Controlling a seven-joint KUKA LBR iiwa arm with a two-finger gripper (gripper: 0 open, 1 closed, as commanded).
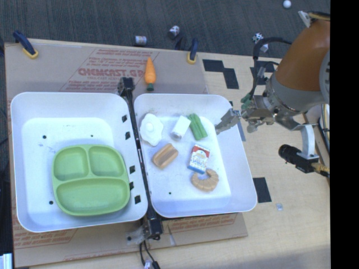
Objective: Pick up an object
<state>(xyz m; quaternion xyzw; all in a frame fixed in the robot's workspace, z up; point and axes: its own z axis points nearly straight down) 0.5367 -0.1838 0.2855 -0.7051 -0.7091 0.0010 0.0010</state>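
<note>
Two bins sit side by side on the table. The left bin holds a divided plate. In the right bin, a fried egg, a cylinder and a bean pod lie in a row at the back, a bread roll and a small carton before them, and a doughnut nearest the front. A carrot lies behind the bins. The claw is over the right bin's right rim.
</note>
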